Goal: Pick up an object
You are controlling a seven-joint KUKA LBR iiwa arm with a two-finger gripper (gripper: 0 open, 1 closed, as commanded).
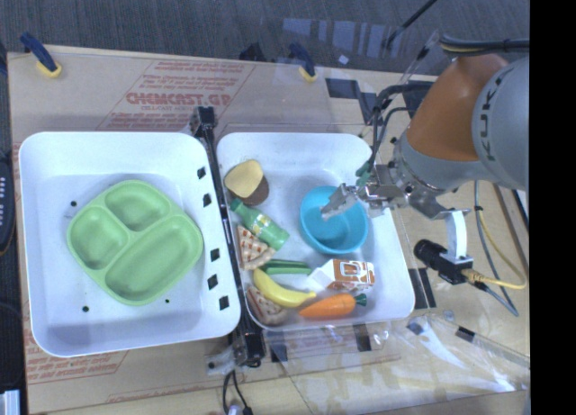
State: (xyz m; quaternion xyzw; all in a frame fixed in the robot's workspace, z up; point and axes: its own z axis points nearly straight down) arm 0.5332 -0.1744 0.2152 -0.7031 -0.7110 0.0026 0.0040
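In the right bin [387, 265], the gripper [339, 203] hangs over the blue bowl [335, 226], its fingers slightly apart around the bowl's upper rim, with nothing lifted. Beside the bowl lie a green bottle [262, 223], a banana [282, 290], a carrot [329, 306], a small carton [352, 273] and a muffin [246, 181]. The left bin [45, 170] holds a green divided plate [135, 240].
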